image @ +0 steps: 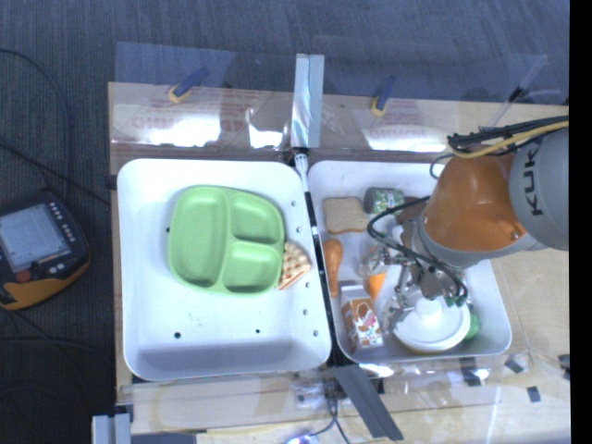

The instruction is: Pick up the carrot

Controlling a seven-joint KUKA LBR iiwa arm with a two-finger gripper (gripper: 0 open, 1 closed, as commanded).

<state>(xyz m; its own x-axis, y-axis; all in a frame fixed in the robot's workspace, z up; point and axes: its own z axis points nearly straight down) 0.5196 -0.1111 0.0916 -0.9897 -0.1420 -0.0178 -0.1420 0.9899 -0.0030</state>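
Two white bins are set side by side on the bench, and the task's thing is kept in the right bin (499,285); the carrot (332,259) is seen lying lengthwise close along that bin's left wall, about midway down it, apart from the arm. A slice of bread (344,214) lies just beyond it toward the far edge, a small printed packet (363,323) just nearer the near edge, and a dark can (384,198) by the far wall. In the left bin (139,276) a green divided plate (227,239) is placed toward the centre, with a waffle-like piece (294,265) at its right rim, against the bin's right wall.

The gripper (404,296) is held low over the middle of the right bin, beside a white bowl (431,326) at the near right corner; a small orange piece (375,283) lies just beside it. How far it is parted cannot be told, since wrist and cables are in the way; nothing is seen pinched. It is judged that a shift toward the left wall is needed before the carrot can be taken.
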